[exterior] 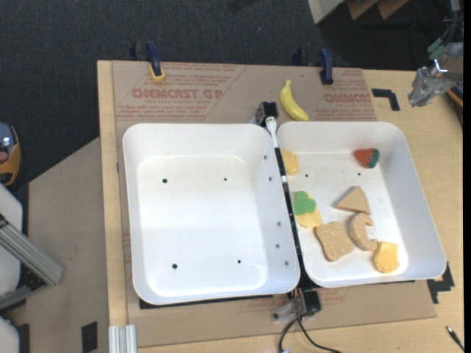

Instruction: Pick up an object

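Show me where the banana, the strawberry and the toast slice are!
banana [294, 102]: camera view, middle of its yellow curve, on the bench behind the bins.
strawberry [366, 157]: camera view, its red body, in the right bin.
toast slice [335, 241]: camera view, centre of its tan face, in the right bin.
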### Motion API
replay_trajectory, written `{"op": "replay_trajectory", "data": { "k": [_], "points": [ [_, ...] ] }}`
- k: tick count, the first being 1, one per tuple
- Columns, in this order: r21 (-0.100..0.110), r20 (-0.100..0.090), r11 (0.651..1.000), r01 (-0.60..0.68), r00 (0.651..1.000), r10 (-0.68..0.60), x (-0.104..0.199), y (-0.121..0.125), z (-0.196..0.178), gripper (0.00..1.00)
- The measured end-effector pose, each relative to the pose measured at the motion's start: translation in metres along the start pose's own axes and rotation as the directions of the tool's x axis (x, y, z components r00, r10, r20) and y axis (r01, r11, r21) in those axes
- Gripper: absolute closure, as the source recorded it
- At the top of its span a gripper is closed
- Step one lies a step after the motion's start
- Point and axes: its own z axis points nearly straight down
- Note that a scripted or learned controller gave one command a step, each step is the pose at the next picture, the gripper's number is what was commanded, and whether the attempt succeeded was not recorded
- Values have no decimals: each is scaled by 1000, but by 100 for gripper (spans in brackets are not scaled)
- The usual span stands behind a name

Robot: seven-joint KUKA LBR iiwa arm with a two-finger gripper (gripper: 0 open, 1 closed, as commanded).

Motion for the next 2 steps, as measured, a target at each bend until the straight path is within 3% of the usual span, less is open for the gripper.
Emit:
{"op": "replay_trajectory", "data": {
  "k": [1, 2],
  "points": [
    [12, -9, 1000, 10, 1000, -10, 91, -22, 31, 100],
    [2, 0, 1000, 0, 1000, 0, 3, -19, 5, 100]
  ]
}}
